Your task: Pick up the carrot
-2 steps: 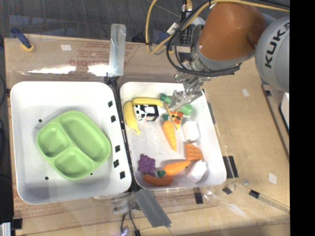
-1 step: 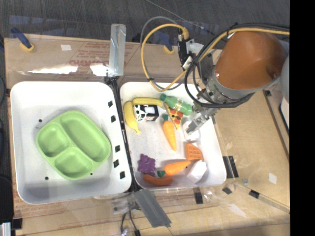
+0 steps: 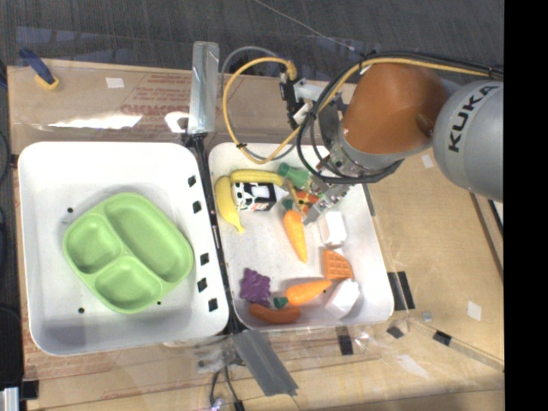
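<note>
An orange carrot [image 3: 296,235] lies in the middle of the right bin [image 3: 370,255], thick end toward the back and tip pointing to the front. My gripper [image 3: 315,199] hangs at the back of that bin under the orange wrist band, just beyond and slightly right of the carrot's thick end. A second carrot-like orange piece [image 3: 306,292] with a green end lies near the bin's front wall.
The right bin also holds a banana [image 3: 228,197], a black-and-white box [image 3: 255,197], purple grapes [image 3: 254,285], a waffle [image 3: 337,265], two white blocks [image 3: 332,228] and a reddish sausage [image 3: 274,313]. A green divided plate [image 3: 127,251] sits in the left bin.
</note>
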{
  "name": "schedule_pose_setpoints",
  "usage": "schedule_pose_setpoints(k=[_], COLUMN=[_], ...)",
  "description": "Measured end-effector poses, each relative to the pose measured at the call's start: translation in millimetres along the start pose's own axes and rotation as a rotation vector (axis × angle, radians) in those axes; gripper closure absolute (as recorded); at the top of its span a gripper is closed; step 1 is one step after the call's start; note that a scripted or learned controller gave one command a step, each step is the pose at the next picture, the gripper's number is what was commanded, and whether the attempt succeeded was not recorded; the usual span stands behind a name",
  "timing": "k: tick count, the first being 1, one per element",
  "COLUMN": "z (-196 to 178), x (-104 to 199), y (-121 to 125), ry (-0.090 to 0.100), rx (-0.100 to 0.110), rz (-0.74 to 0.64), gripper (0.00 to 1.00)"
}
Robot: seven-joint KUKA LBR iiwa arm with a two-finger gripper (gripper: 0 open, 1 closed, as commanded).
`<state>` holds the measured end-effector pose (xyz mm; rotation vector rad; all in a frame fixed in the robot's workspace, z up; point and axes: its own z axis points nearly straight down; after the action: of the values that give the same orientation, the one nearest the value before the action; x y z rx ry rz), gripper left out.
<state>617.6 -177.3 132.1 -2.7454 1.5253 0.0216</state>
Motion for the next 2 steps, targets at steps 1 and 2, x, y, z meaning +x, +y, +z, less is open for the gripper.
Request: schedule_pose_setpoints(k=[1,2], z=[-67.6,-66.5], x=[-1.7,-1.6], y=[12.8,13.6], ry=[0.014,0.012], rx=[0.008,0.006], rz=[-0.229,-0.228], gripper=[1.00,0.00])
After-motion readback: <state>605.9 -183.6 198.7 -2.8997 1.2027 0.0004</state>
